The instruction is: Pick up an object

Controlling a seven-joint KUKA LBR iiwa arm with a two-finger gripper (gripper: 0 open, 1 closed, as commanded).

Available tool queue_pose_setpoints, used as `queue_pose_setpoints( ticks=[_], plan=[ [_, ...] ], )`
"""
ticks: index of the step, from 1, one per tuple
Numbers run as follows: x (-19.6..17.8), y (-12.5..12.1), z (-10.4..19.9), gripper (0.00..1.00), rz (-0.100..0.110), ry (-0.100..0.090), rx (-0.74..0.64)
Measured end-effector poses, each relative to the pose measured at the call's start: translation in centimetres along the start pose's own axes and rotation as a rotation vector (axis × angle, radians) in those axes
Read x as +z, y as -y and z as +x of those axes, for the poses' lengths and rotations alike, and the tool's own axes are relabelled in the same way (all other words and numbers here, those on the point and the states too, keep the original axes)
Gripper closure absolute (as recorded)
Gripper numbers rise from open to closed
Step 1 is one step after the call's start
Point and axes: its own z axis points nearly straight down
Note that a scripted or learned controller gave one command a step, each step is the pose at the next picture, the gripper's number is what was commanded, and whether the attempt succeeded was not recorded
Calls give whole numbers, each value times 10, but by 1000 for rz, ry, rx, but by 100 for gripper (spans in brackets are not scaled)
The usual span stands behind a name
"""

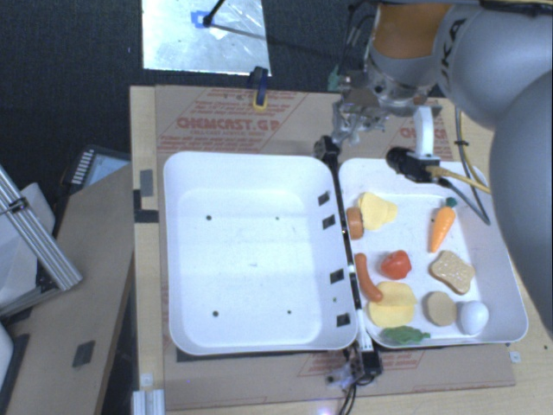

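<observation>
— Cardboard covers the bench (225,119), and two white bins sit on it side by side. What lies in them?

— All the things are in the right bin (501,318); the left bin (251,258) shows bare white floor. Along the right bin's left wall lie an orange-red slice (354,222) and a sausage (367,277). A yellow wedge (378,210) lies just beside the slice, and a red tomato (397,264) sits near the middle.

— And toward the other edges?

— A carrot (441,227) lies near the right wall, with a slice of bread (452,271) below it. At the near edge are a yellow piece (391,305), a tan round piece (439,309), a white egg (473,317) in the near right corner, and a green leafy piece (403,336) against the near wall.

— Where is the gripper?

— The gripper (356,130) hangs over the far edge of the bins, about above the divide between them. Every item lies nearer the camera than it; the yellow wedge and the orange-red slice are closest, yet apart from it.

— Open or closed?

— I cannot tell; nothing is seen in its grasp.

— Anything around it?

— Black and yellow cables (432,171) cross the right bin's far edge, just right of the gripper. A blue-and-yellow clamp (258,87) stands at the cardboard's far edge.
</observation>
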Motion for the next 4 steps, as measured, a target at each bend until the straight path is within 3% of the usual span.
queue_pose_setpoints(
  ticks=[1, 2, 3, 4],
  plan=[
    [18, -1, 86, 100, -11, -1, -2],
    [61, -3, 161, 100, -10, 0, 0],
    [-118, 26, 187, 100, -32, -5, 2],
    [-255, 0, 184, 100, -30, -1, 4]
  ],
)
